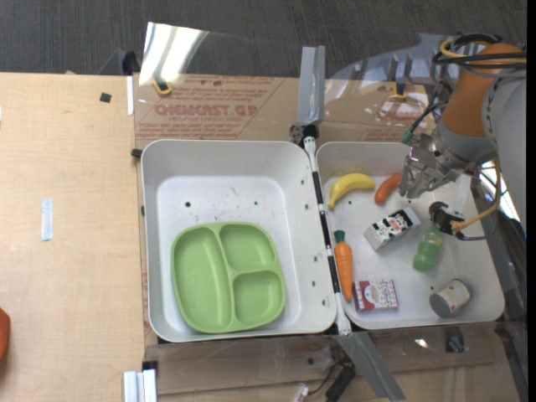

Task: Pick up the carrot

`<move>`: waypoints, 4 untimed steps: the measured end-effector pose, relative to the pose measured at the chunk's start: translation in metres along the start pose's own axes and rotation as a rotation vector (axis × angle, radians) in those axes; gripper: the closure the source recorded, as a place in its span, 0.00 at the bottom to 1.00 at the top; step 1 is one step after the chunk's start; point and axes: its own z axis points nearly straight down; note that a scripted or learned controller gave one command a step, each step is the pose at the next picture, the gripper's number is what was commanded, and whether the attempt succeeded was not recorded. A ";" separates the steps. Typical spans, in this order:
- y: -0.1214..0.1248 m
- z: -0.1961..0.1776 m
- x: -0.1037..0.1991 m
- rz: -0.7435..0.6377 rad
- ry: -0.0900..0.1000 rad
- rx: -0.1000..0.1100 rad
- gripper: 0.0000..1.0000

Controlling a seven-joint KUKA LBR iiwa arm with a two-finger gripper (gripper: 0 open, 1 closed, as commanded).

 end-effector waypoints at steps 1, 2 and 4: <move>-0.035 -0.148 0.056 0.202 0.000 -0.004 1.00; 0.009 -0.210 -0.051 0.233 0.000 -0.004 1.00; -0.198 -0.139 0.068 0.488 0.000 0.001 1.00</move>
